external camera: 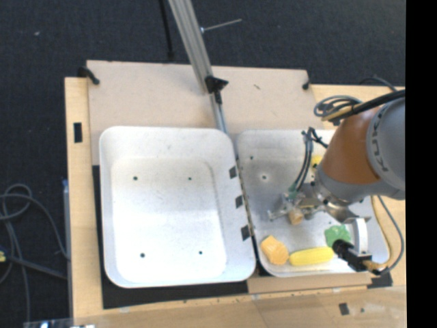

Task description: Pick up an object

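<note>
My gripper [289, 209] is low over the middle of the right bin [263, 156], reaching in from the right. A small tan object [295, 218] sits right at the gripper's tip; whether it is gripped is unclear. An orange-yellow chunk [274, 249] lies at the bin's front left. Beside it, along the front wall, is a yellow corn cob [311, 256]. A green object [336, 236] rests to the right, partly hidden by the wrist.
The left bin [171, 203] stands beside the right one, sharing a raised divider. A slanted metal pole [194, 39] rises behind the bins. The arm's orange band [348, 152] covers the right bin's far right part.
</note>
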